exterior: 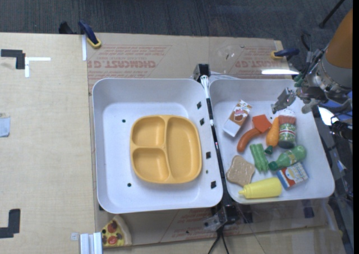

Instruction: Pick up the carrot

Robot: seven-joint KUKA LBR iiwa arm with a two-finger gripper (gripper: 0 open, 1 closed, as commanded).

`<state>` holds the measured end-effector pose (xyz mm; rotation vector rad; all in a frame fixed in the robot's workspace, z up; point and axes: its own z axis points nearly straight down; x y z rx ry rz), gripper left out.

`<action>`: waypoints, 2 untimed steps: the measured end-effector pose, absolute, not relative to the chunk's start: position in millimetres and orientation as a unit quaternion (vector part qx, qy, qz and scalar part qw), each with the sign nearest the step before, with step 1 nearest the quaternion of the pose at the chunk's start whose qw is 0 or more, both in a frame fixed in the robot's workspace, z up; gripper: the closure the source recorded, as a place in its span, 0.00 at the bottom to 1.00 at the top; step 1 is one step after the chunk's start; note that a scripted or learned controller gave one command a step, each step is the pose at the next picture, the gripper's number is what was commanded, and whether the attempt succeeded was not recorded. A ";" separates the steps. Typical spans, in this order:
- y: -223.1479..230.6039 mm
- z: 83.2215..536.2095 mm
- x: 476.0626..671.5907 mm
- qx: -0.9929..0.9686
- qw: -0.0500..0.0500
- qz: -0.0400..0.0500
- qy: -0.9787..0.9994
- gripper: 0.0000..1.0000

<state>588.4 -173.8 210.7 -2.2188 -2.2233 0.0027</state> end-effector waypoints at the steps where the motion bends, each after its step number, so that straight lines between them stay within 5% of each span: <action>1: -150.1 91.8 584.4 -0.704 0.000 0.001 -0.711 0.00; 2: -151.3 101.0 584.9 -0.705 0.000 0.001 -0.710 1.00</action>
